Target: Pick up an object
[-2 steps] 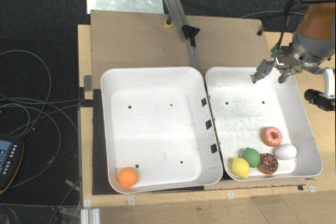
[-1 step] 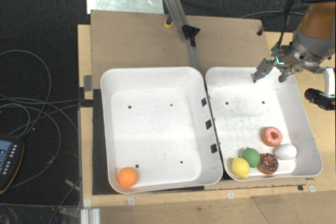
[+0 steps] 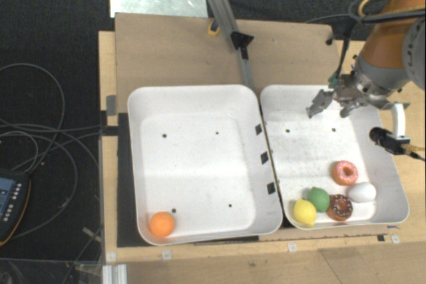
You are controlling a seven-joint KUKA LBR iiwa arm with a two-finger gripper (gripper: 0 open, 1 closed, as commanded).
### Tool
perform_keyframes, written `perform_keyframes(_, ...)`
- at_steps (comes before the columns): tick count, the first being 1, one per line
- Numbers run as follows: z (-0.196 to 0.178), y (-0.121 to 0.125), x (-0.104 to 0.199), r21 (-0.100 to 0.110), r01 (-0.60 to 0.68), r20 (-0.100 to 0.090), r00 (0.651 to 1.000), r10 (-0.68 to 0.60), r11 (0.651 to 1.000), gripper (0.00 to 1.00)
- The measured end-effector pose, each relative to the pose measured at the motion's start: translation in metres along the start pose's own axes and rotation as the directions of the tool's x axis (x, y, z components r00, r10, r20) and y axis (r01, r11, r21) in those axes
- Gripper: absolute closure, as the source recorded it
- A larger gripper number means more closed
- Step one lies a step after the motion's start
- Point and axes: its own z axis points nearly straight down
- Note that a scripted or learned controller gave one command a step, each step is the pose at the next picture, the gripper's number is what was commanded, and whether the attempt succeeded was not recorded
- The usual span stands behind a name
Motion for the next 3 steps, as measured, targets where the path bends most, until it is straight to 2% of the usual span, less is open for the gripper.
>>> perform_keyframes(2,0.087,0.004,-0.006,-0.001,-0.004,0.000,1.000,0.004,1.000,0.00)
perform_keyframes(3,0.073,0.006,-0.006,-0.007,-0.004,0.001,1.000,0.004,1.000,1.00)
